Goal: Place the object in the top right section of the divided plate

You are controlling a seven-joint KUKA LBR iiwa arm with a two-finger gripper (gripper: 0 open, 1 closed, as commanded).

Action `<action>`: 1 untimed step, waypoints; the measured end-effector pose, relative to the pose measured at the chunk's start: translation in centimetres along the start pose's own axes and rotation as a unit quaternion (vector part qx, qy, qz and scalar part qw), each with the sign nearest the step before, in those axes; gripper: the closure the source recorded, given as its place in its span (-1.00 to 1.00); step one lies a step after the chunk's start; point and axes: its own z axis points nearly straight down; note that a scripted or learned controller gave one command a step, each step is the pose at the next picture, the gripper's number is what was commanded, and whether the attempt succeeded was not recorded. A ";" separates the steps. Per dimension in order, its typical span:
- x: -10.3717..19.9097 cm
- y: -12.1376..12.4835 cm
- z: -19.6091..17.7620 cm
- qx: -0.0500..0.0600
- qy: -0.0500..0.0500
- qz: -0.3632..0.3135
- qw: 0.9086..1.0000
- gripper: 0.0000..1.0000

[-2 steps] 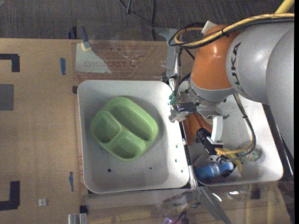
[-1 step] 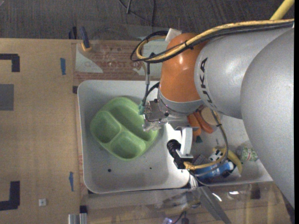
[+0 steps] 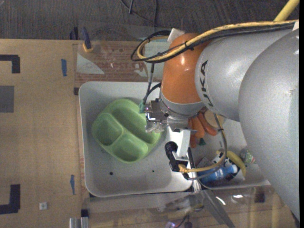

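Here: green divided plate [image 3: 121, 134] in left white bin [image 3: 95, 175], its right edge hidden under the arm's wrist [image 3: 178, 96].
Gripper [image 3: 156, 120] sits over the plate's right side; its state cannot be made out. Cluttered items [image 3: 223, 167], partly blocked, lie in the right bin.

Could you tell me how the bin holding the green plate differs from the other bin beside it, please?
The left bin carries a single green divided plate, lying flat; the right bin holds a jumble of small things, among them a blue bottle and an orange item. The left bin shows nearly whole, while the grey arm covers most of the right bin. Both are shallow, white and set side by side.
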 end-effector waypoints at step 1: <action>-0.1 0.1 -1.0 -0.001 0.001 0.002 1.000 1.00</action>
